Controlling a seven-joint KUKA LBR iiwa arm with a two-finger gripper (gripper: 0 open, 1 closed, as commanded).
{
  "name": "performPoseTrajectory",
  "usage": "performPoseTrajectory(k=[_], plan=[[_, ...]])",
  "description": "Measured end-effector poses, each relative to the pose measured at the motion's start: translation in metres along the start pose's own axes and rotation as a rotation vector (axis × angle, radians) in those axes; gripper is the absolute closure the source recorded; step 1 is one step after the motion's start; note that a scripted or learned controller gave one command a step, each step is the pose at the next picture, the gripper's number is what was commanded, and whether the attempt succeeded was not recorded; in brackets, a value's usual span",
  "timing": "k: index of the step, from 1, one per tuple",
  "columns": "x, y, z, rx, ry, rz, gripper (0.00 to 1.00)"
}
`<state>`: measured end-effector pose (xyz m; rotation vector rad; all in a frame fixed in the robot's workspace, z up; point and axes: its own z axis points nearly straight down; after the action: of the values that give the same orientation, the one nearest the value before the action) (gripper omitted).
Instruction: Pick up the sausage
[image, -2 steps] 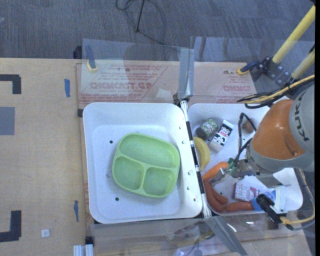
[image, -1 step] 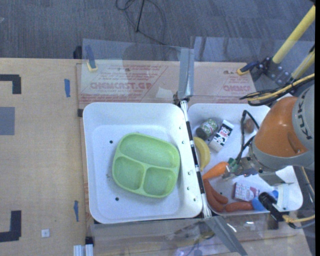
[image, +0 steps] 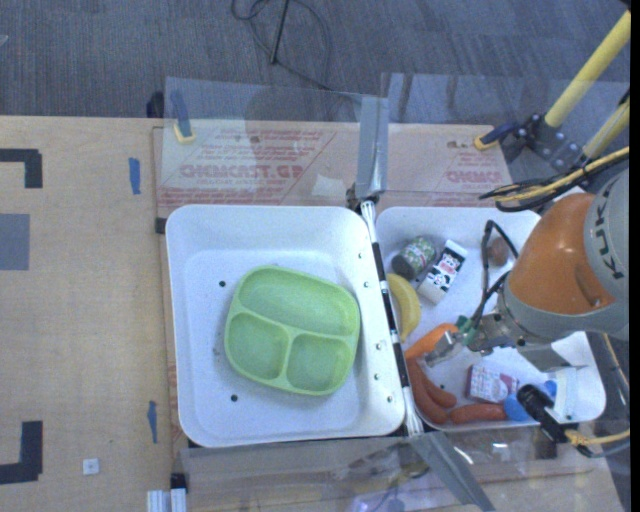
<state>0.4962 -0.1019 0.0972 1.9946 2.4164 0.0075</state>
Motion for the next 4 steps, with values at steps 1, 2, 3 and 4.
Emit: performPoseTrajectory(k=[1, 2, 3, 4], plan=[[-0.002, 0.0, -0.01, -0.002, -0.001, 0.005, 1.0], [-0.012, -0.019, -0.007, 0.011, 0.005, 0.096, 1.0], [-0.041, -0.023, 0.01, 0.003, 0.003, 0.204, 1.0], [0.003, 0.039, -0.052, 0.011, 0.001, 0.404, 1.0]])
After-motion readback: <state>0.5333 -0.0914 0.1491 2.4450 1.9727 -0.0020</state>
